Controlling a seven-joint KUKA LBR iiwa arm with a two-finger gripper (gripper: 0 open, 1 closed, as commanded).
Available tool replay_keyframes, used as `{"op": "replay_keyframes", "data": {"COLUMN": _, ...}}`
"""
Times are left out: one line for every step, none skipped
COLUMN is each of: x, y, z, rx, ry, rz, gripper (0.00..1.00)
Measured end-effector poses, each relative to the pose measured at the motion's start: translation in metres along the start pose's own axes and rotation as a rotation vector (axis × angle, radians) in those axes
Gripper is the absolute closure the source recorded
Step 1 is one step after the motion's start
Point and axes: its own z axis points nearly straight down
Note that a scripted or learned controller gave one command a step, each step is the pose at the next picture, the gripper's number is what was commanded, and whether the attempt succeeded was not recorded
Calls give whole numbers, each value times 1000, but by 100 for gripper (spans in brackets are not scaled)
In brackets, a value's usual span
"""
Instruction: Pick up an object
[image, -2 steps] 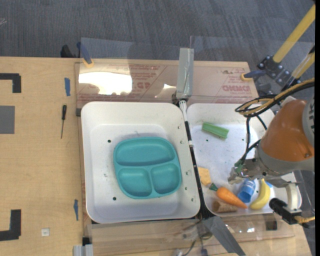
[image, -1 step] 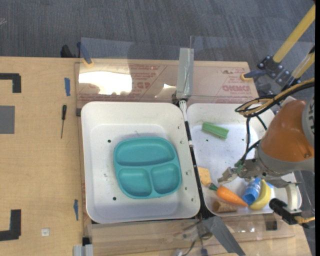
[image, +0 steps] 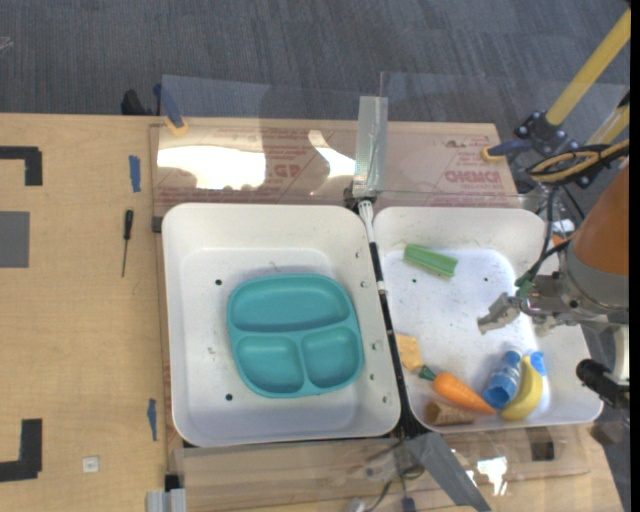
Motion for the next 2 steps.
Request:
{"op": "replay_keyframes", "data": {"x": -31, "y": -23, "z": 65, "rx": -4, "ry": 1, "rz": -19, "gripper": 0}}
{"op": "replay_keyframes", "data": {"x": -31, "y": -20, "z": 53, "rx": -14, "ry": -3, "rz": -18, "gripper": 100}}
